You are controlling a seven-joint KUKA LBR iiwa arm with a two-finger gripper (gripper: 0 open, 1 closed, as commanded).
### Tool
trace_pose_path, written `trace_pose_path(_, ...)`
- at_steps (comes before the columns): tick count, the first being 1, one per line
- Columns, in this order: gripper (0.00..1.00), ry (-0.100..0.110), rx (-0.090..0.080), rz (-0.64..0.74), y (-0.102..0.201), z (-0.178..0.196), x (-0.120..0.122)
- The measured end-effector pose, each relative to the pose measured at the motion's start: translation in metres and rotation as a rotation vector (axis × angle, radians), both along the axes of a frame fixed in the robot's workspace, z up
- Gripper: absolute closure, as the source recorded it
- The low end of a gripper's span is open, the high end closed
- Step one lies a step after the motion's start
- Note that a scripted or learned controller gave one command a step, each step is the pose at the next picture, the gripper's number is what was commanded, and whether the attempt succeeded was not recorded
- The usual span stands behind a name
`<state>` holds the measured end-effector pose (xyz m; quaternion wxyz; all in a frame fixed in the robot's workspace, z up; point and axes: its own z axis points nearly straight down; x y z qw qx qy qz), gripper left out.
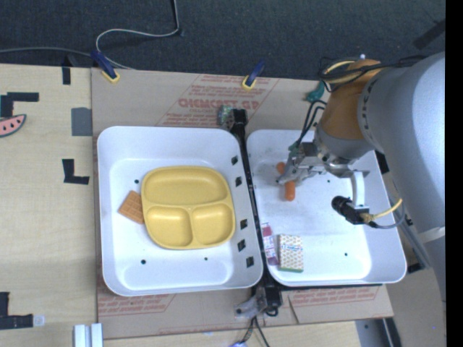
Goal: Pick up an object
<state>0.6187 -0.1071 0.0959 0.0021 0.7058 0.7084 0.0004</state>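
Note:
My gripper (287, 178) reaches down into the right bin (325, 270) near its upper left part, with the grey arm and orange band coming from the right. A small orange object (289, 191) lies on the bin floor right at the fingertips, and another orange bit (280, 168) shows just above it. Near the bin's front left lie a small box with a green and white label (291, 252) and a narrow pink and white packet (269, 243). I see nothing clearly gripped between the fingers.
The left bin (123, 266) holds a yellow divided plate (189, 205) with a tan cracker-like piece (132, 207) tucked at its left edge. A black cable with a connector (349, 210) hangs from the arm over the right bin.

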Motion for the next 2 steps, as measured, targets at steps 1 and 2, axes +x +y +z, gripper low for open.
trace_pose_path(1, 1.00, 0.003, 0.003, -0.001, 0.057, 0.089, -0.036)
trace_pose_path(2, 1.00, 0.004, 0.003, -0.001, 0.106, 0.137, -0.046)
